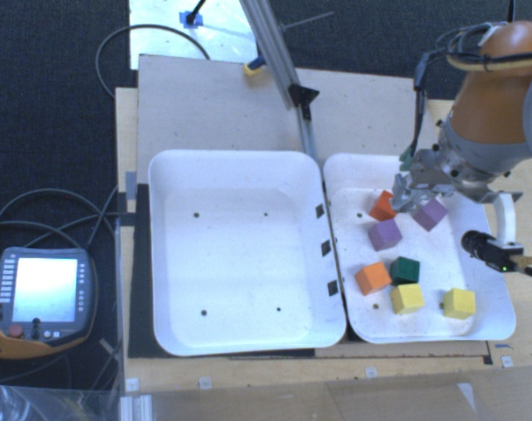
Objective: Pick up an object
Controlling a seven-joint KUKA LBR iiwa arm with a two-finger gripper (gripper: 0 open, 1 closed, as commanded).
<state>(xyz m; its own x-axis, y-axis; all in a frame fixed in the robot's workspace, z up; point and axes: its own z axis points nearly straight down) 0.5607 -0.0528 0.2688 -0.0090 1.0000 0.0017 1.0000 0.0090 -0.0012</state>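
**Listener:** Where are you working?

**Arm:** Dark carpet surrounds a pale counter (222, 103) that carries two shallow white bins side by side. I reach in from the right. A control pendant (39, 301) lies on the floor to the left, its cable looping beside it.

**Listener:** What is in the bins?

**Arm:** The left bin (169, 323) has nothing I want. The right bin (503, 327) holds small blocks: a red-orange block (382, 206) near the top, two purple blocks, one (384, 233) below it and one (430, 214) to its right, then an orange block (372, 277), a dark green block (406, 269) and two yellow blocks (407, 298) (459, 303) lower down.

**Listener:** And your pincer?

**Arm:** My pincer (410, 194) sits low over the upper part of the right bin, between the red-orange block and the right-hand purple block. From above my own wrist covers the tips, so I cannot tell how far apart they stand, nor whether anything is between them.

**Listener:** So which step is this?

**Arm:** I judge it the descent or the closing, probably on the red-orange block just beside the tips. Next I would need a firm close squarely on one block, then a straight lift clear of its neighbours.
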